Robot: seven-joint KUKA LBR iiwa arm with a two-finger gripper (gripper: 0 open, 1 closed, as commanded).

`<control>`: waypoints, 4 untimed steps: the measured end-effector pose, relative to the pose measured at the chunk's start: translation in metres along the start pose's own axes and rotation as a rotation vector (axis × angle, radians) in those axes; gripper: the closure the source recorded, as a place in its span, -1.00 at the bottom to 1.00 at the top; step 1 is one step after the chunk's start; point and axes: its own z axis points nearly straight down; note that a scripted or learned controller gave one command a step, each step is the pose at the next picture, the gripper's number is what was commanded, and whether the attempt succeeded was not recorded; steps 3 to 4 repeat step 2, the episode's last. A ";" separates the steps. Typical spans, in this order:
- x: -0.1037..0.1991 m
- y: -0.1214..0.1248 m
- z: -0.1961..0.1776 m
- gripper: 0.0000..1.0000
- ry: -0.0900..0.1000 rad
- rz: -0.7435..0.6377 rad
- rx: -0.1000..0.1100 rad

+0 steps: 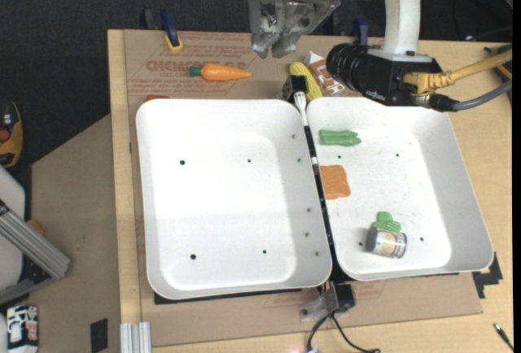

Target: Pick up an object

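- Claw [275, 41]: upper centre, above bench beyond both bins; grip state cannot be told.
- Orange flat block [334, 181]: hugs right white bin's [456, 180] left wall; likely fumble.
- Small metal can [386, 243]: lower right, lying sideways, may roll.

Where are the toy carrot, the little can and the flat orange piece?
toy carrot [225, 73]: camera view, middle of its orange body.
little can [386, 243]: camera view, its side label.
flat orange piece [334, 181]: camera view, centre of its top face.

Silvery metal hand [277, 38], white arm link [401, 6], black cylindrical housing [366, 71]
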 end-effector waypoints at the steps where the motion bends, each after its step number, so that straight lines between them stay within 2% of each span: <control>1: 0.001 0.000 -0.010 1.00 0.001 -0.001 -0.002; 4: 0.001 0.001 -0.021 1.00 0.002 -0.001 -0.005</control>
